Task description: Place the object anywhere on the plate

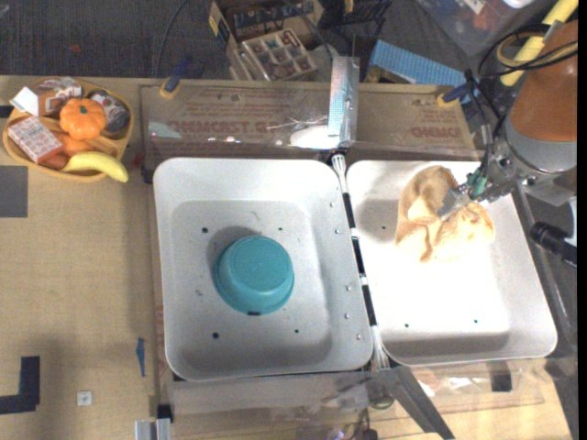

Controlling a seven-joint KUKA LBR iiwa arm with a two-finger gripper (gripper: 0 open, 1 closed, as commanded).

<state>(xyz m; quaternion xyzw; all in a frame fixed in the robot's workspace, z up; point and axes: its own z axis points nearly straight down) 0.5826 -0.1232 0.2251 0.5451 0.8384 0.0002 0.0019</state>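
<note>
Reaching in from the right, the arm [541, 108] has its gripper [461, 200] low over the right bin [459, 328], at the upper right part of it. Fingers closed down on a tan cloth [431, 214]; a fold of the fabric sits pinched between them. Cloth is crumpled, bunched up toward the gripper, rest of it draped toward the bin floor at the upper middle.

Left bin [183, 200] holds a teal plate [255, 273], lying round side up, roughly centred. Cloth and plate well apart, the bin walls between them.

Off the bench's upper left corner: a shallow bowl [18, 145] with a small orange pumpkin [83, 117], a banana [96, 163] and some small boxes.
</note>
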